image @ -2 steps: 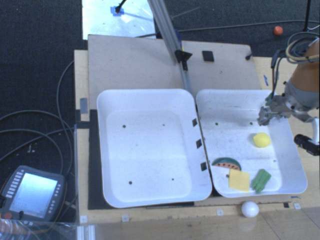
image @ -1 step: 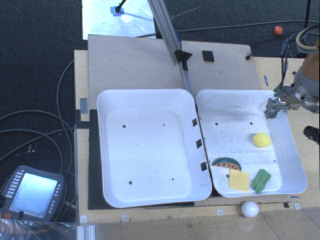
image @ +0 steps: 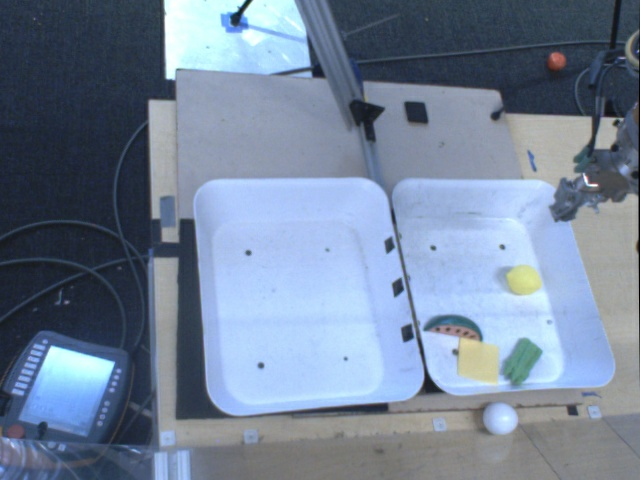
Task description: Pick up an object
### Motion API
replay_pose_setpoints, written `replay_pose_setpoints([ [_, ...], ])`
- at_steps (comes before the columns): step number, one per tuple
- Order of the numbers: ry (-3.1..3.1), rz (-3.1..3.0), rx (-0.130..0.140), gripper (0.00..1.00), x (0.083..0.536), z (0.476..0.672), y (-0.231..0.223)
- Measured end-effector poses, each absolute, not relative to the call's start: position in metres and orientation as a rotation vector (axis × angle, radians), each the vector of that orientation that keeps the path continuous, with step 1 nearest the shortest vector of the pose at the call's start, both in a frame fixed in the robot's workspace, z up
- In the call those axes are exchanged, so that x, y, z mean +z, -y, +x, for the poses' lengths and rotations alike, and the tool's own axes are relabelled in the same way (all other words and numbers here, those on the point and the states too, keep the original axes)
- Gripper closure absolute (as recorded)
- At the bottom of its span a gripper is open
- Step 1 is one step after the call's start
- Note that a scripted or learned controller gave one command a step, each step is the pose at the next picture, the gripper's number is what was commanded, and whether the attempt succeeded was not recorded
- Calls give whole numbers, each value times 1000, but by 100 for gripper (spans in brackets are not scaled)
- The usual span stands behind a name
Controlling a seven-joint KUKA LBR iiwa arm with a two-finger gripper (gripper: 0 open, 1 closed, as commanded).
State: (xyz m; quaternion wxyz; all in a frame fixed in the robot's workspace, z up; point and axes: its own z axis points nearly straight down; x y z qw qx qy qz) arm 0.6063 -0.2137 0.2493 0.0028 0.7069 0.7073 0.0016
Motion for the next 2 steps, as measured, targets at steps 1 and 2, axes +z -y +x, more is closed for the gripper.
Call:
replay_pose_setpoints([
  [1,-2226,2217,2,100,242,605,164],
  [2,-2227,2216,2,100,232,608,109],
])
